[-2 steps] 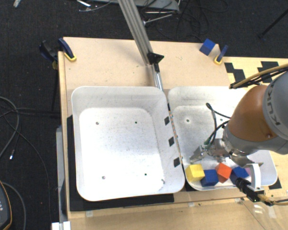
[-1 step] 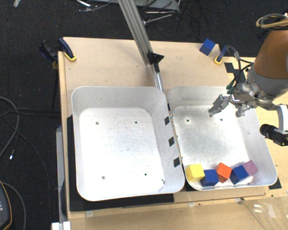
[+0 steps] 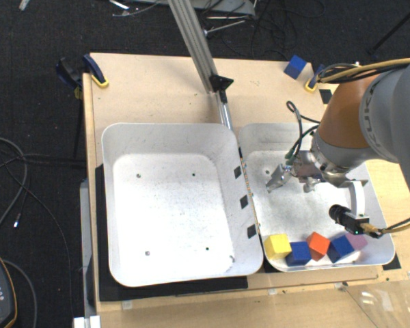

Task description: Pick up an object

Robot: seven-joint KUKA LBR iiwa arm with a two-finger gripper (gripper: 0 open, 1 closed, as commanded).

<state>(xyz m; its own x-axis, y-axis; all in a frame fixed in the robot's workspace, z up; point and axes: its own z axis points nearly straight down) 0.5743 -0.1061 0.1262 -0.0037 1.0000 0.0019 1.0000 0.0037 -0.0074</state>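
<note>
The small solid blocks, yellow cube, blue cube, orange cube, are lying along the right white bin's near wall, below the gripper, which is hovering empty, fingers spread, over bare bin floor.

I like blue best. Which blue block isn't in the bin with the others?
The blue block lying alone on the wooden bench at the far right corner. The other two blue blocks sit inside the right bin.

Grey arm with orange band, black cables, small metallic gripper.
</note>
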